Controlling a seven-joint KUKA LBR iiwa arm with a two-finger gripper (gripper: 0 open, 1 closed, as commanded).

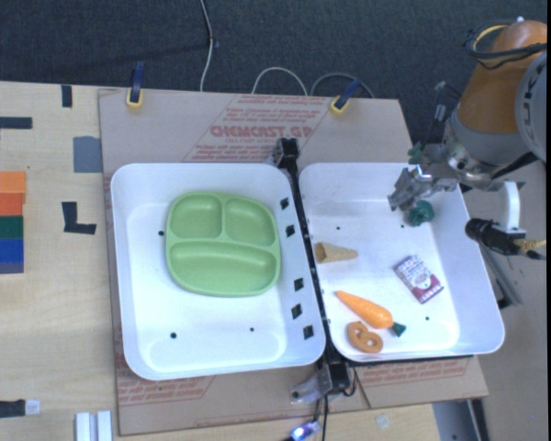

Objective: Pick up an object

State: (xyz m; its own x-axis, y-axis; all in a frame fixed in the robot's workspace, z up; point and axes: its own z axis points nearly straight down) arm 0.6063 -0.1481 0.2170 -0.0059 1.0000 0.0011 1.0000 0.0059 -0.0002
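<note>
Jaws (410, 194) hang low over the right bin's (459, 343) far right corner, touching a small teal object (421, 213); whether they pinch it I cannot tell. Nearer lie a cone (334, 254), packet (418, 277), carrot (365, 310) and pretzel (364, 338). Left bin (133, 338) holds 1 green tray (223, 244).

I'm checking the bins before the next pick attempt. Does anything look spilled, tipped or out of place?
Nothing stands out. The green divided plate lies flat in the left bin. In the right bin, the cone, carrot, pretzel and small packet lie apart, all inside the walls. The gripper hangs near a small teal object.
</note>
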